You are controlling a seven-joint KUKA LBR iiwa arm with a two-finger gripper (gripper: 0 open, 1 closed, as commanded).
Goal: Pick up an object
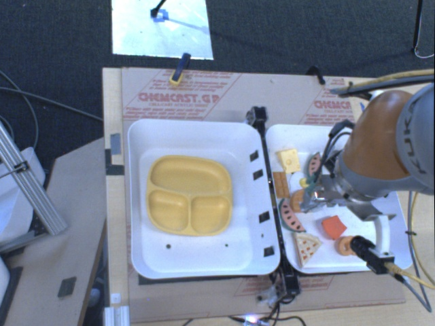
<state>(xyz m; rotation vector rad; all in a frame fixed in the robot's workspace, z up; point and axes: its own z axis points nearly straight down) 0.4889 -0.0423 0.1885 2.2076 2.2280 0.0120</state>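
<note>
Camera view: arm (380,141) over the right bin (306,136), gripper (314,197) low among toy foods.

The arm's bulk hides much of the right bin, and the gripper is partly masked by the wrist, so whether it is open or closed cannot be told, nor whether it holds anything. An orange piece (297,199), hard to identify, lies just beside it, with a watermelon slice (291,216) and a red block (334,227) near. A pizza slice (307,247) and a doughnut (344,245) lie toward the near rim, and a cheese block (289,160) toward the far end. The left bin (197,133) holds a yellow divided plate (189,194).
</note>
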